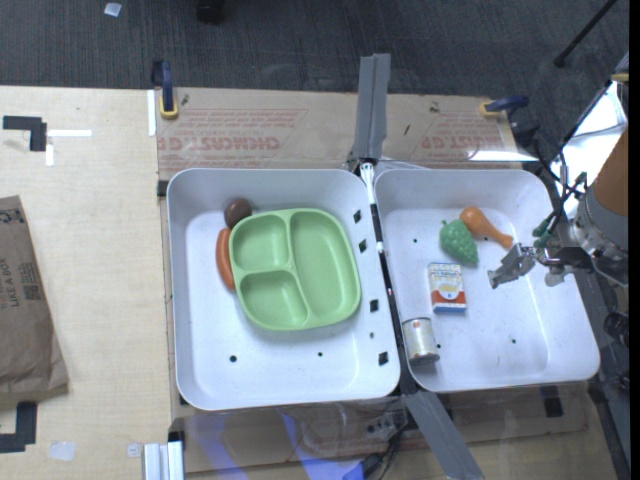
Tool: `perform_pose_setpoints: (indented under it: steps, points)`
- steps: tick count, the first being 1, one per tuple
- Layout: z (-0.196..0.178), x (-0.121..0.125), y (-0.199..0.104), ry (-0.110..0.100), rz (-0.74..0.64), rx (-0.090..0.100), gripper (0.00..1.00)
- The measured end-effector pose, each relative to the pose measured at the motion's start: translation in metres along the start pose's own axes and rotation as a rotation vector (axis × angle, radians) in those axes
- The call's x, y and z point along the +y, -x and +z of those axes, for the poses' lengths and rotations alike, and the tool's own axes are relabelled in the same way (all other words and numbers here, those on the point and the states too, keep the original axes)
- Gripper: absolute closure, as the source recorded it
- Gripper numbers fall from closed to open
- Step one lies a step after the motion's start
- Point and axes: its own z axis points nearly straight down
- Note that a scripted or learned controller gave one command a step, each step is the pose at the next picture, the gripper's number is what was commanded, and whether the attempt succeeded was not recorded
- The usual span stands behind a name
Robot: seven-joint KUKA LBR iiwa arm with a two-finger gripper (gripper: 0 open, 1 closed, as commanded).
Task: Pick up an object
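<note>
Bag (28, 303) lying on the bench at far left. Left bin (200, 368) holding a green tray (296, 267), carrot (224, 257) and brown ball (238, 211) touching its left rim. Right bin (560, 353) holding can (421, 339), box (447, 287), green fruit (458, 241), drumstick (484, 225). Gripper (512, 267) hovering just right of the box, fingers spread, pinching nothing.

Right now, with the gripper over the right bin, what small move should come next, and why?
Probably a short shift toward the small box, then down. The gripper hangs above bare floor of the right bin with nothing between its fingers, and the box lies flat just to its left in the picture, apart from the can and the green toy.
</note>
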Motion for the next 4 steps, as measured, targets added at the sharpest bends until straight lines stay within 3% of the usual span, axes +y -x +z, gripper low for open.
perform_pose_setpoints:
  steps: [1, 2, 3, 4]
  points:
    - [-0.085, -0.014, -0.037, 0.002, 0.112, -0.002, 0.00]
    - [-0.080, 0.000, -0.076, 0.000, 0.334, -0.001, 0.00]
    - [-0.090, -0.014, -0.106, 0.001, 0.230, -0.002, 0.00]
    - [0.033, 0.072, -0.056, -0.002, 0.373, -0.002, 0.00]
